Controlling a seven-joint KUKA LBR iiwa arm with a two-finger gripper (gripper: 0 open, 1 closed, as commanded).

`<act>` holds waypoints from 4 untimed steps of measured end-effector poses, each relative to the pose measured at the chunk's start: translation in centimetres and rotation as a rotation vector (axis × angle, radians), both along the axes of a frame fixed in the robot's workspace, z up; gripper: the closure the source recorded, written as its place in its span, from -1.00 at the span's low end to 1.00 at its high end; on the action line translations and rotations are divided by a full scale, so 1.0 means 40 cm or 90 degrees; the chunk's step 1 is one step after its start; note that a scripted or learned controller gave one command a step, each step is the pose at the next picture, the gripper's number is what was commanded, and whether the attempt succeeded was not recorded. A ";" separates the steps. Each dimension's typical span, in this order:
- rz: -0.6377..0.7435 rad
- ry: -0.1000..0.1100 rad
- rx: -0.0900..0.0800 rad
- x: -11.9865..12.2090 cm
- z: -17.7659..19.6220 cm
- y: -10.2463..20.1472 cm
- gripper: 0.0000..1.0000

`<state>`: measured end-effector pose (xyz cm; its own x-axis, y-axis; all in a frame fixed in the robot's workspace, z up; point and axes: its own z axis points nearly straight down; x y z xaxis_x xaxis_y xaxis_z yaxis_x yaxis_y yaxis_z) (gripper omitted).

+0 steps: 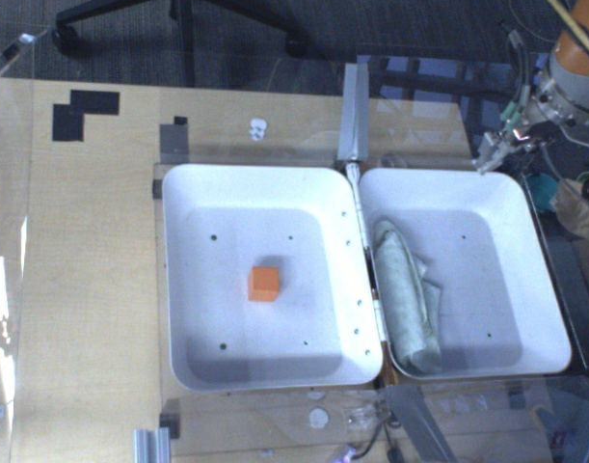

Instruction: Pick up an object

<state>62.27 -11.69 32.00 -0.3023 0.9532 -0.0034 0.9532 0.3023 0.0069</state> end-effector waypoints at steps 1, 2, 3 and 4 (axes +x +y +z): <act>0.097 0.001 -0.001 -0.020 -0.054 -0.141 1.00; 0.065 0.003 0.000 0.118 -0.386 -0.138 1.00; 0.077 -0.002 -0.001 0.120 -0.070 -0.016 1.00; 0.127 0.003 0.000 0.117 -0.465 -0.078 1.00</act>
